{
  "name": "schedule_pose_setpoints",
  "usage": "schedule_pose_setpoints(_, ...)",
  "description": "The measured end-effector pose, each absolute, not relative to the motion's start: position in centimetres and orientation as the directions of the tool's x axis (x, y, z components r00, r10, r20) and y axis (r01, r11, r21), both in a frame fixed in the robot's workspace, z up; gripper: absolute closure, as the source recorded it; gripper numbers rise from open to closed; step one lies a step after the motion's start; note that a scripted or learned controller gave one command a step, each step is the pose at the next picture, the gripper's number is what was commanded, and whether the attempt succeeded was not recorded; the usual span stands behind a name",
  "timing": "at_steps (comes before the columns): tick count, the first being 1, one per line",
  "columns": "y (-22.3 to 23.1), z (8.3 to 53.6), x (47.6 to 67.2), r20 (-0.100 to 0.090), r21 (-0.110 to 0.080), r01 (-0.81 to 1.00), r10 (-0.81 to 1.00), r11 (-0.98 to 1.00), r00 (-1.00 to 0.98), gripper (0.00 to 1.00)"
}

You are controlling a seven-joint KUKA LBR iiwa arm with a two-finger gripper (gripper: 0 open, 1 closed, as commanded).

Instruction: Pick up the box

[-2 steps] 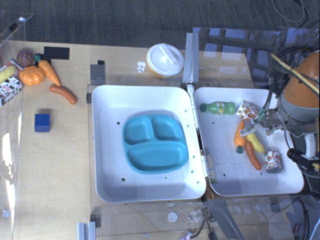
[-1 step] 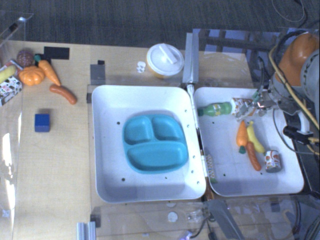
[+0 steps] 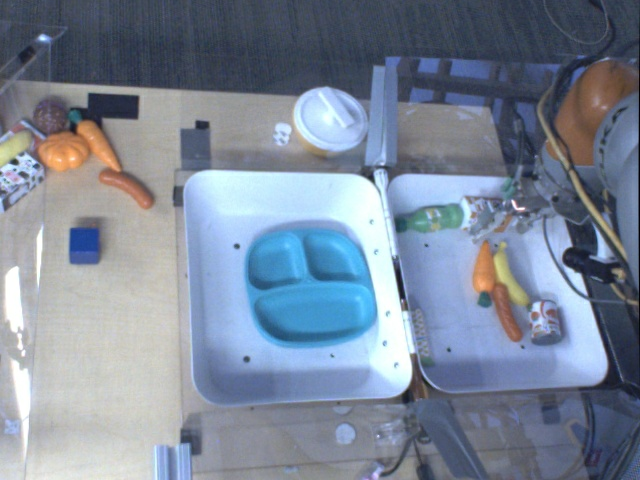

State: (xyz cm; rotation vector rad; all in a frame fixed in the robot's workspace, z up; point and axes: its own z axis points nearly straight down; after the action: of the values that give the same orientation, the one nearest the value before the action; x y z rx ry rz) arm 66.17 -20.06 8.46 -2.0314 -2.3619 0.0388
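The bench (image 3: 110, 368) carries two white bins side by side across its middle and right. The arm (image 3: 600, 118) enters over the far right corner, which puts the right bin within easiest reach. The left bin (image 3: 215, 298) holds one blue divided tray (image 3: 312, 286) lying flat at its centre. The right bin (image 3: 570, 368) holds the loose goods. A green bottle (image 3: 432, 218) lies on its side along the far edge. A carrot (image 3: 484, 268), a banana (image 3: 512, 280) and a sausage (image 3: 507, 318) are bunched right of centre, touching or nearly so. A small can (image 3: 545, 321) sits just beside them, towards the right edge. A round white tub (image 3: 330, 120) stands on the bench beyond the bins. The claw (image 3: 503, 213) hangs over the right bin's far edge, just beside the bottle's cap end; whether it is wide or narrow cannot be told, and nothing is seen in its grip. The most box-like item is a small blue box (image 3: 85, 245) on bare bench near the left edge. It lies outside both bins and well apart from the claw. A patterned carton (image 3: 20, 180), cut off at the left edge, is another candidate. In the inspector's judgement, the pick has not begun, and the claw's present station serves the bottle better than either candidate.
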Motion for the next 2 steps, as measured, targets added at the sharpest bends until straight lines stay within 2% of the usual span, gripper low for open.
schedule_pose_setpoints(1,-20.09,8.46,66.26,0.0,-0.026,0.966,0.966,0.257,-0.257,0.0)
schedule_pose_setpoints(2,-20.19,8.94,65.99,0.003,-0.041,0.965,0.966,0.259,-0.26,1.0)
